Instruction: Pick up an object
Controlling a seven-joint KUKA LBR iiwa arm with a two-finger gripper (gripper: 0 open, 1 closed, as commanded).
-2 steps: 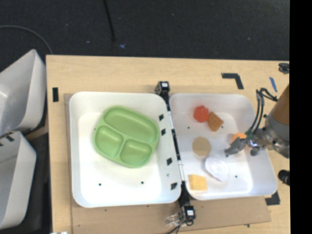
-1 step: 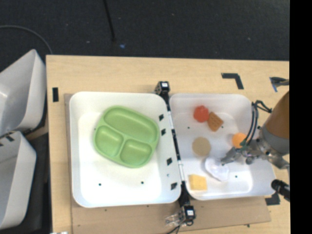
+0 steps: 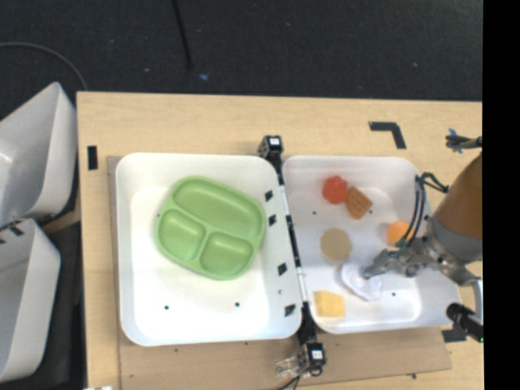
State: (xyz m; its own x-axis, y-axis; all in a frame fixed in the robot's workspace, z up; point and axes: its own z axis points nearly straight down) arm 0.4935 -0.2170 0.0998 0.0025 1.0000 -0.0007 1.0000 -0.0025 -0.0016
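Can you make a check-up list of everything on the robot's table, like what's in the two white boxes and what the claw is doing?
Surface: wooden bench with two white bins side by side.
Job's things: right bin holds a red piece, brown piece, tan round piece, orange piece, yellow block, white piece.
Clutter: green divided plate in the left bin.
Claw: claw low in the right bin, just above the white piece; grip unclear.
Cables: cables along the arm.
Surroundings: dark floor, white containers at left.
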